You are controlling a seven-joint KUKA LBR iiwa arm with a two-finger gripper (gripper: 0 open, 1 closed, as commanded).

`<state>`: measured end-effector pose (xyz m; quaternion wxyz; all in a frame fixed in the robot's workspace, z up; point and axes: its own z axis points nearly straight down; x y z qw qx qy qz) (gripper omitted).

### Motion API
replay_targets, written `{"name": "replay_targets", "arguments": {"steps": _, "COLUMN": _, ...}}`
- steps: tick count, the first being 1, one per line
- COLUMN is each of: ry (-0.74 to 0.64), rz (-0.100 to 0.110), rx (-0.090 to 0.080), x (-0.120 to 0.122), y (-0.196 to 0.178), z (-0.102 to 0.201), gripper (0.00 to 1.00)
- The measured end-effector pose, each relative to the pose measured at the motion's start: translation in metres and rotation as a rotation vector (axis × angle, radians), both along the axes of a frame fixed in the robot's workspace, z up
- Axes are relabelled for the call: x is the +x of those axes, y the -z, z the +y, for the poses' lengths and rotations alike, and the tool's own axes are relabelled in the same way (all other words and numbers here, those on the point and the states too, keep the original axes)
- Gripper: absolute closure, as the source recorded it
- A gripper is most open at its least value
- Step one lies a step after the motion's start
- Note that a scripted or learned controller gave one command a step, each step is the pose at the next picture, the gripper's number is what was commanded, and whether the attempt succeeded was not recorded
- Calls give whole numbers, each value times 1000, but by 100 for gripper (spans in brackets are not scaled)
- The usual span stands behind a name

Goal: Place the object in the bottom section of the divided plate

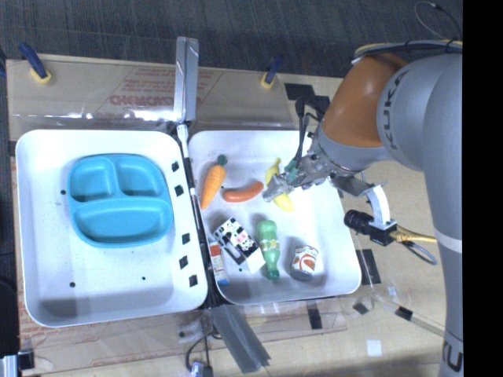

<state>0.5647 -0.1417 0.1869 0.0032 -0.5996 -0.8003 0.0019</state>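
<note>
In the camera view, the gripper (284, 181) hung low in the right bin (334, 277), its tips down at a small yellow toy banana (278, 188) lying near the bin's middle. Whether the fingers were spread or closed could not be told, since the wrist covered them, and nothing showed that the banana was gripped. The banana, most likely the object meant, lay just beside an orange-red sausage (242, 191), with a toy carrot (212, 181) further left. Nearer the front of the bin sat a green bottle (269, 247), a black-and-white carton (238, 243) and a small can (304, 261).

The blue divided plate (120, 199) rested in the left bin (47, 305), well apart from the banana; its bottom section was the one wide compartment along the near side, with nothing in it.

By its look the banana was probably light, hollow plastic, stiff and rather slick, and curved, so it could roll or squirt out under a pinch. A hold across the thickest part of its middle, square to its length, seemed the safest choice
</note>
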Motion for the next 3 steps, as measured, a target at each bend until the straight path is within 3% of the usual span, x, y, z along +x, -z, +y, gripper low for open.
{"name": "replay_targets", "arguments": {"steps": 1, "ry": -188, "rz": 0, "rx": 1, "x": 35, "y": -46, "z": 105, "gripper": 100}}
{"name": "replay_targets", "arguments": {"steps": 2, "ry": -252, "rz": 2, "rx": 0, "x": -15, "y": -44, "z": 151, "gripper": 100}}
{"name": "replay_targets", "arguments": {"steps": 3, "ry": -209, "rz": 1, "rx": -1, "x": 8, "y": -31, "z": 224, "gripper": 100}}
